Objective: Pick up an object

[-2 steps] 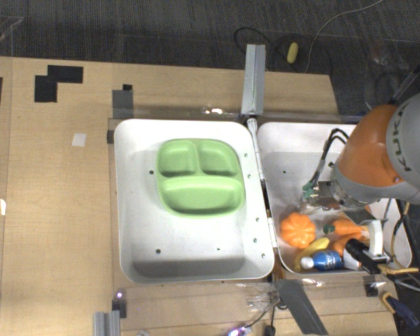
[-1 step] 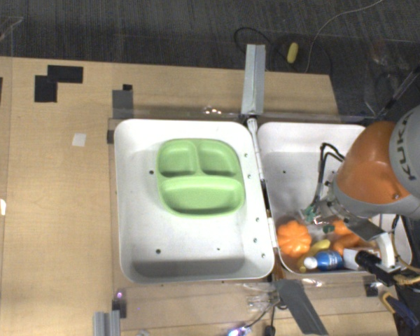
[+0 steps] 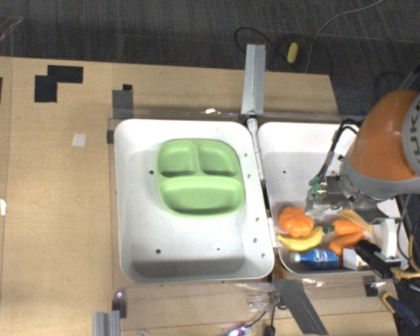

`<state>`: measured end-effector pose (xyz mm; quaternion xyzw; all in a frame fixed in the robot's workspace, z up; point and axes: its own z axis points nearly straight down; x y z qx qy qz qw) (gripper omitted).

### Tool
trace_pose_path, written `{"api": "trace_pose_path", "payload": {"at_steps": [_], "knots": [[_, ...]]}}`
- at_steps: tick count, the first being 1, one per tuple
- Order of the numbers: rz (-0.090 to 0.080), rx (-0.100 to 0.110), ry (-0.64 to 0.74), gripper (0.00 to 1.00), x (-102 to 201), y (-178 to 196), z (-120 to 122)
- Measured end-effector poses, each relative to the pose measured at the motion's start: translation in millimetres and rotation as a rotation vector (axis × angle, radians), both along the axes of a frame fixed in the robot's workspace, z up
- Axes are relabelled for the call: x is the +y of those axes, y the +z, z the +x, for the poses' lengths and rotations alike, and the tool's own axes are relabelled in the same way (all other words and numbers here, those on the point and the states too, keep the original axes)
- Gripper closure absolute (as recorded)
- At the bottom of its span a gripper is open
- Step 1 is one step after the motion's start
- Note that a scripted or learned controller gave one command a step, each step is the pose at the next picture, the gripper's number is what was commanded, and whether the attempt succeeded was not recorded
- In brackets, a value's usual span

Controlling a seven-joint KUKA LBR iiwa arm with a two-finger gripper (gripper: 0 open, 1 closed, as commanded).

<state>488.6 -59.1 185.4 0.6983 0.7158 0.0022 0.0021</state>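
Observation:
The right bin [image 3: 294, 152] holds a pile of toy food at its near end: an orange round fruit [image 3: 295, 221], a yellow banana [image 3: 301, 241], an orange carrot [image 3: 348, 229] and a blue bottle [image 3: 318, 259] lying on its side. My gripper [image 3: 325, 203] hangs low over this pile, just right of the orange fruit and above the carrot. The wrist hides its fingertips. Nothing is visibly between them.
The left bin [image 3: 136, 208] bears a green divided plate [image 3: 199, 176] near its middle. A metal post [image 3: 254, 79] stands at the far end between the bins. The arm's orange band [image 3: 381, 142] covers the right bin's right side. Cables lie at the bench's near right.

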Motion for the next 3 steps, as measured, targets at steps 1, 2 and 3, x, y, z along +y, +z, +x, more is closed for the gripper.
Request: {"api": "trace_pose_path", "payload": {"at_steps": [1, 2, 3], "knots": [[0.0, 0.001, 0.066, 1.0, 21.2, -0.7, -0.1], [0.0, 0.001, 0.066, 0.0, 21.2, -0.7, -0.2], [-0.003, -0.009, 0.128, 0.0, -36.3, -95.2, 2.6]]}}
